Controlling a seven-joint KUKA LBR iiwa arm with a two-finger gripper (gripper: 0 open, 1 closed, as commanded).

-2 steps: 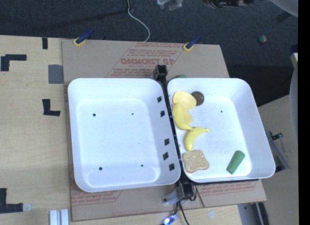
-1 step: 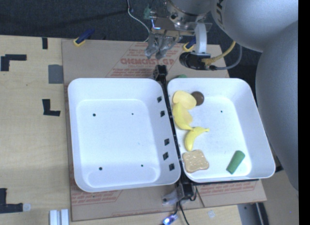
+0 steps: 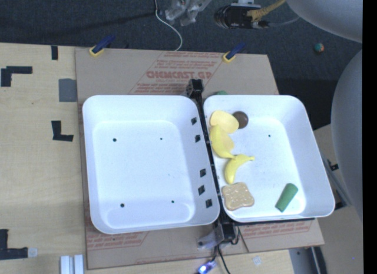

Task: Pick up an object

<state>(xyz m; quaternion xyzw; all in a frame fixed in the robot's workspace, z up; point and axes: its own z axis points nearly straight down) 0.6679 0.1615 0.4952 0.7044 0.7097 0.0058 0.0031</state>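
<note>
Pick not begun: my end effector [image 3: 187, 9], state indiscernible, hung beyond the counter; banana [image 3: 237, 166], cracker [image 3: 237, 197], green block [image 3: 287, 197] unlifted in right bin [image 3: 306, 131].

So my tabletop [image 3: 35, 149] has two bins side by side. Left bin [image 3: 94, 149], right bin [image 3: 294, 125]. In the right one: banana [image 3: 236, 166] by the left wall, toast slice [image 3: 237, 197] nearer, cylinder [image 3: 287, 197] to its right, round thing [image 3: 240, 119] far.

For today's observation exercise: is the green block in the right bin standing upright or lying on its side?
Lying on its side. The green block rests lengthwise on the right bin's floor, slanted toward the near right corner, apart from the other items.
</note>
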